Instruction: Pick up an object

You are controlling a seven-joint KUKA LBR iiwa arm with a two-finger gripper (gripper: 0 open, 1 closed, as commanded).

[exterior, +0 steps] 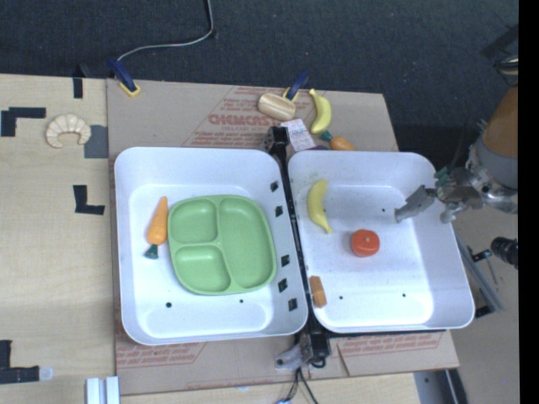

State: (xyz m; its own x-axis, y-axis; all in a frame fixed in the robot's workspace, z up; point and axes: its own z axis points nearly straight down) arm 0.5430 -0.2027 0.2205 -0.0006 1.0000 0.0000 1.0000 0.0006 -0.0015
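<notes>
The right bin [438,305] is a shallow white tray with rounded corners and a smooth, lightly speckled floor. A yellow banana [317,206] lies at 10 o'clock on that floor; its long axis runs roughly 12 to 6 o'clock, curved, with the lower tip pointing toward 5 o'clock. A round red-orange tomato [365,242] with a glossy skin sits near the bin centre, apart from the banana.

The end effector [428,199] is over the right bin at 2 o'clock, one grey finger [410,204] pointing toward 8 o'clock. Its degree of opening cannot be determined, and no object is visible in it.

The left bin [135,310] carries a matte green three-compartment plate [222,244]. An orange carrot [157,220] lies just beside the plate at 9 o'clock, its long axis near vertical.
</notes>
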